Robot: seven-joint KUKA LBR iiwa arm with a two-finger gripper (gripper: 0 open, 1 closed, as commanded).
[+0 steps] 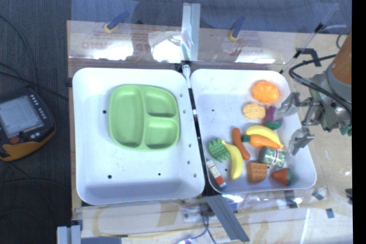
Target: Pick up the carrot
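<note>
Carrot (240, 143) lies in right bin (229, 88), mid-near, btwn broccoli (218, 149) + banana (263, 135). Gripper (295, 120) at bin's right edge, fingers spread wide, holding nothing. Green tray (143, 116) in left bin (91, 140).

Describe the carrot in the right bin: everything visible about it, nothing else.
The carrot is a small toy, orange-red, smooth and plastic-looking, shaped as a short rounded stick with no visible green top. It lies flat on the floor of the right bin, running at a slant from upper left to lower right. A yellow banana lies along its left side and seems to touch it; a second banana sits just to its right. The gripper is off to the right, not on it.
</note>
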